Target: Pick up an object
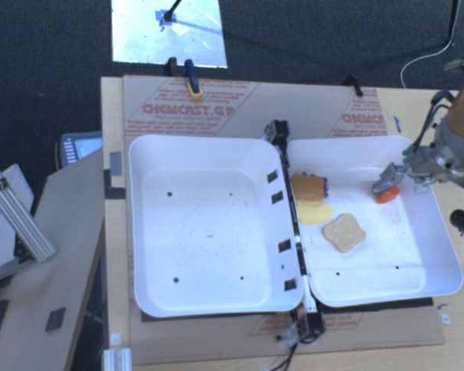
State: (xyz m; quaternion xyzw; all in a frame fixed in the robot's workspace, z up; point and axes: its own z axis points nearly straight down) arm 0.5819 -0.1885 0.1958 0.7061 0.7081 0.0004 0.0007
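My gripper (pixel 388 182) reaches in from the right over the upper right part of the right bin (pixel 417 284). A small red-orange object (pixel 387 196) lies right at its tip, touching it or just below it; whether it is gripped is unclear. Further left in the same bin, a brown and orange burger-like toy (pixel 309 186) sits against the left wall. A flat yellow piece (pixel 315 212) lies just below it, and a tan toast slice (pixel 344 233) lies beside that, toward the bin's middle.
The left bin (pixel 139 207) stands beside the right one, joined by a black clamped divider (pixel 288 215). A cable (pixel 425 60) and the arm's body (pixel 460 137) are at the right edge. A blue and yellow clamp (pixel 192 79) sits at the board's back.
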